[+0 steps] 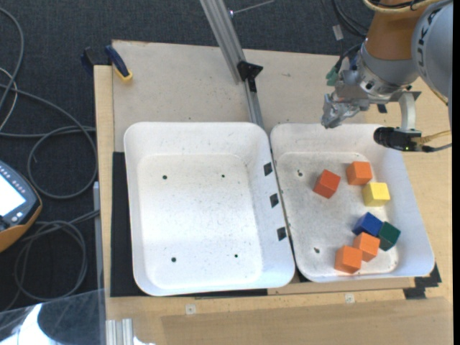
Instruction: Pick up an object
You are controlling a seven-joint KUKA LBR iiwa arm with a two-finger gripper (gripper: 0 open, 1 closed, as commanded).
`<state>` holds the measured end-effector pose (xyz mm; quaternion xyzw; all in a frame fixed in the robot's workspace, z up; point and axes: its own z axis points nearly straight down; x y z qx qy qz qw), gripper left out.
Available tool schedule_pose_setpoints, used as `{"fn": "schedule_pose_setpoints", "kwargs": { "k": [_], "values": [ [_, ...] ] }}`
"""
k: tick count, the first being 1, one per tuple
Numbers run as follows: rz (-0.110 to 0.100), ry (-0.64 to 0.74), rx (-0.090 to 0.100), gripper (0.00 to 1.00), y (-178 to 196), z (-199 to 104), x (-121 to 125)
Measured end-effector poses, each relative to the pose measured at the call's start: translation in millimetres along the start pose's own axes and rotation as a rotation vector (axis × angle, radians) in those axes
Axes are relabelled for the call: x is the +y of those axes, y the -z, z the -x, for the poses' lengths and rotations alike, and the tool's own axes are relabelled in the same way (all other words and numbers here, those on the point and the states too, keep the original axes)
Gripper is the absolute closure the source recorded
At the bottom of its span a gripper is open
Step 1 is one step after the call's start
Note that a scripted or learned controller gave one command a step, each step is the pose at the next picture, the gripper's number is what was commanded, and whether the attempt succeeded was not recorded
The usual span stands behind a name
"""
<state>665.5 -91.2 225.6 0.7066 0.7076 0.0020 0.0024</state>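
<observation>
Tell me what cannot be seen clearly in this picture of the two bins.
- End effector: small and seen from above; whether it is open or shut is unclear.
- Dark green cube: partly covered by the blue cube and the small orange cube beside it.
- Grey and orange arm: cut off by the top and right edges.

A slanted metal rail (226,31) crosses the far edge of the tabletop (180,85), ending in a black clamp (249,70) near the middle. A blue-and-yellow clamp (118,63) grips the tabletop's far left corner. Black cables (43,121) loop over the dark carpet (50,20) beyond the left edge, beside a handheld control pendant (14,203).
</observation>
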Motion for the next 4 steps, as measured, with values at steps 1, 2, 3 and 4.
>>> {"fn": "schedule_pose_setpoints", "kwargs": {
  "k": [1, 2, 3, 4],
  "values": [
    [-0.009, 0.002, 0.003, 1.0, 0.1, -38.0, -37.9],
    [-0.009, 0.005, 0.004, 1.0, 7.7, -90.6, -59.3],
    [-0.011, 0.004, 0.003, 1.0, 1.4, -136.6, -85.3],
    [-0.011, 0.004, 0.003, 1.0, 0.8, -172.6, -112.1]
  ]
}}
